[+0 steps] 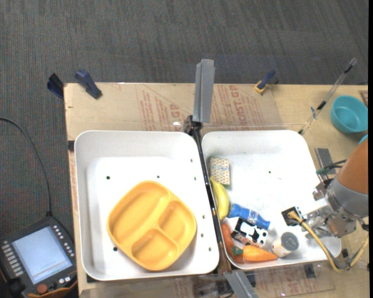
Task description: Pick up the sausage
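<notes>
The sausage (227,236) is a reddish-brown piece lying along the left wall of the right bin (267,144), near its front corner. It is partly tucked under a black-and-white toy (249,232) and sits next to an orange carrot (258,254). My gripper (318,225) hangs low over the front right corner of the same bin, well to the right of the sausage and apart from it. Nothing shows between it and the sausage except a round grey-white piece (286,244).
A yellow banana (221,198), a blue packet (246,214) and a patterned square cracker (220,170) lie along the right bin's left side. The left bin (93,160) holds a yellow divided plate (151,225). A teal bowl (350,113) stands off the bench at far right.
</notes>
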